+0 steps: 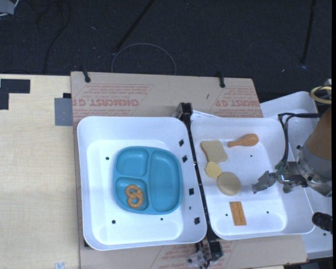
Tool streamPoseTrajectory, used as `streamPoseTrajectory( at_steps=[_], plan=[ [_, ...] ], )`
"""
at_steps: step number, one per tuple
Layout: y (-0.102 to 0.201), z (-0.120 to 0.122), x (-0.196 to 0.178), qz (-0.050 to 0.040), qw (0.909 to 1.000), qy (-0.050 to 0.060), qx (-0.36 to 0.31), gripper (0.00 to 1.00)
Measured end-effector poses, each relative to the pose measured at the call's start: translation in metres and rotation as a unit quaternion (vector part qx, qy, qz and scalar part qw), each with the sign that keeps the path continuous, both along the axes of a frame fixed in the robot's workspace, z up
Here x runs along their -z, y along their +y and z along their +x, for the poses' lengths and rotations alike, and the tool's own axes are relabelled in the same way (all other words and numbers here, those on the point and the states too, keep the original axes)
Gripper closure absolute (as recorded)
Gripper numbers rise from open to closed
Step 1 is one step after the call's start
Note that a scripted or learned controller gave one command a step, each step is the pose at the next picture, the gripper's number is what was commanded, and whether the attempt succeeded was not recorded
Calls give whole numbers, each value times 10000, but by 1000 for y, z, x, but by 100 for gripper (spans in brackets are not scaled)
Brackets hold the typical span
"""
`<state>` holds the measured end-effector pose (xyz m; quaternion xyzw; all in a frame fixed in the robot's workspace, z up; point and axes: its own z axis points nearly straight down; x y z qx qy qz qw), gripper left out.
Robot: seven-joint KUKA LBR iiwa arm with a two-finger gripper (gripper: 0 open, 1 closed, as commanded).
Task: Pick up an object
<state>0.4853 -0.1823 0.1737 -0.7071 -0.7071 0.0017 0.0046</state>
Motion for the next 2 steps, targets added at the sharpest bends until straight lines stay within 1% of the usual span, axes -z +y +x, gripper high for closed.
streamPoseTrajectory(
  at_steps=[1,2],
  plan=[
    [3,-2,43,-5,10000,-13,4,0],
    [2,-2,31,-9,10000,-20,26,100]
  ],
)
